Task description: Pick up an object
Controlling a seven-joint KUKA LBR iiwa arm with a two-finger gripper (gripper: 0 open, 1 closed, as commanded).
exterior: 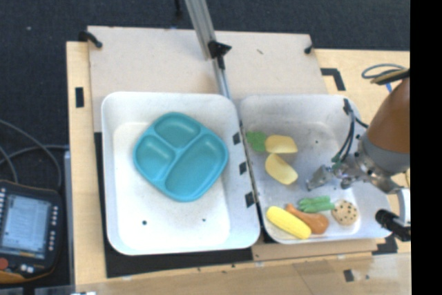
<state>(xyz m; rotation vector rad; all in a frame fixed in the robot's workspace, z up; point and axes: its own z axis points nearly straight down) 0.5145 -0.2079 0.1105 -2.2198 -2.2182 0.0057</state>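
Currently jaws (319, 179) low over right bin (304, 110) btwn yellow pieces (281, 168) & cookie (344, 212), prob lining up a pick, nothing held; apart/together can't tell.

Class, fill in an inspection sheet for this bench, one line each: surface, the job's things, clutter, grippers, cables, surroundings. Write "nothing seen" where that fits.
Surface: wooden bench bearing a left bin and a right bin, both white, side by side.
Job's things: in the right bin, two pale yellow pieces, a green piece, a yellow banana-like piece, an orange carrot-like piece with green top and a cookie.
Clutter: blue divided plate in the left bin.
Grippers: gripper low over the right bin, right of the yellow pieces; jaws too blurred to judge.
Cables: yellow and black cables at the bench's right.
Surroundings: dark floor, metal pole, pendant screen at left.
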